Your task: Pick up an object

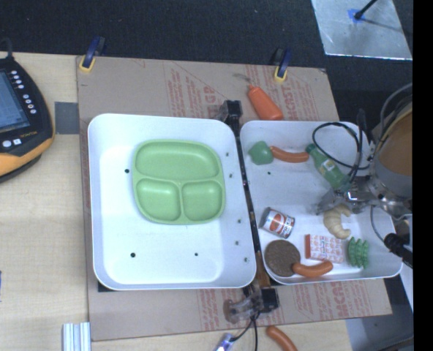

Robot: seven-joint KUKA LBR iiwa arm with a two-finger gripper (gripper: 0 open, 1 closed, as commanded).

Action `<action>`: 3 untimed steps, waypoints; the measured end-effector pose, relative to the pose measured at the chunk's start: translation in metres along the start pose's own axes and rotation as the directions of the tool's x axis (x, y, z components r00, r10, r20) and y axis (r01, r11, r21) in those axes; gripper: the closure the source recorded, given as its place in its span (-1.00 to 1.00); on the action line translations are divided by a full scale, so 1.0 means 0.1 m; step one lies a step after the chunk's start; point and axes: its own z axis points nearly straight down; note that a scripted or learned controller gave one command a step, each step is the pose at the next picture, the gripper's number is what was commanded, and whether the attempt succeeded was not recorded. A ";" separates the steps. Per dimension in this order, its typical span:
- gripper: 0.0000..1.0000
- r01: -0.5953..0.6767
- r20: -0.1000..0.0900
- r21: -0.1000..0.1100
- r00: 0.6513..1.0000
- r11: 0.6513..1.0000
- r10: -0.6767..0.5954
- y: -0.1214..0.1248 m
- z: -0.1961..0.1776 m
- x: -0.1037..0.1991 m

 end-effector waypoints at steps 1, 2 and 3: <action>-1.00 0.002 0.000 -0.001 1.000 1.000 -0.002 0.34 0.00 0.27; -1.00 0.001 0.001 0.000 1.000 1.000 -0.001 -0.08 0.00 0.03; -1.00 -0.002 -0.001 -0.002 1.000 1.000 0.002 0.49 -0.01 -0.02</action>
